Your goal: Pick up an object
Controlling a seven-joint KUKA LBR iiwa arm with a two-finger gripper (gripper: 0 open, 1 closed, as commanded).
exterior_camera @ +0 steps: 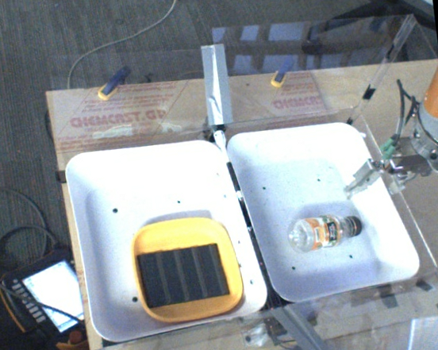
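A bench carries two shallow white bins side by side, seen from above at a slant. The left bin (92,187) holds a yellow tray-like object with a dark ribbed top (187,269), lying flat toward the bin's near edge and right wall. The right bin (281,162) holds a small clear plastic bottle with an orange label and dark cap (324,231), lying on its side near the middle of the floor, cap pointing toward the right wall.

The grey arm with its orange band (435,114) enters at the right edge. Its gripper (371,172) sits over the right bin's right wall, near the far right corner, apart from the bottle. It carries nothing; whether its fingers are spread or closed cannot be told at this size.

Judged risks: the bottle is round and lying down, so it may roll away if touched off-centre or pinched along its length. Its clear, smooth body may slip from a light grip. The gripper is close to the bin wall, so a straight descent here could strike the rim rather than reach any object.
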